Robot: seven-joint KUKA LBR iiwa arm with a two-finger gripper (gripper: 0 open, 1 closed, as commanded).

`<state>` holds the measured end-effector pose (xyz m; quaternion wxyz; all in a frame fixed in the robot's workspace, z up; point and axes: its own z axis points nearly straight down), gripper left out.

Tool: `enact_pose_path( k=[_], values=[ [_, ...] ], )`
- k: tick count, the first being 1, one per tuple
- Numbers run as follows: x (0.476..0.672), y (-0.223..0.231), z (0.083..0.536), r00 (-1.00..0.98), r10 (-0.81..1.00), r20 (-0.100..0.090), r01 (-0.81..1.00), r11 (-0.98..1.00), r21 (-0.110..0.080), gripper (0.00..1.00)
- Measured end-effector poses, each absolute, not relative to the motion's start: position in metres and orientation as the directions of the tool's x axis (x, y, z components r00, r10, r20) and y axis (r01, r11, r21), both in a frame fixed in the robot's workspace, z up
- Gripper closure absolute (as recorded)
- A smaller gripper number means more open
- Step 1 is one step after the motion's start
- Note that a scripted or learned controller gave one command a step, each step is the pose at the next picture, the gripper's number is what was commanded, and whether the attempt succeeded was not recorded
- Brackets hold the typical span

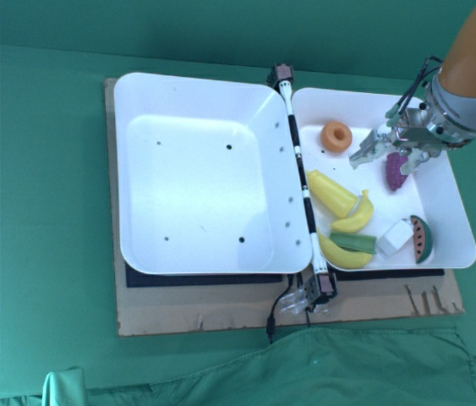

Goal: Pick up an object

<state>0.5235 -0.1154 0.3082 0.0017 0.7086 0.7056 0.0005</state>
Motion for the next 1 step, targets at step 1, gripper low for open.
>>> enact_pose_path(
  k=[1],
  values=[
    [0.5241, -0.1165, 0.3207, 0.007, 1.000, -0.004, 1.000, -0.007, 0.009, 1.00]
  ],
)
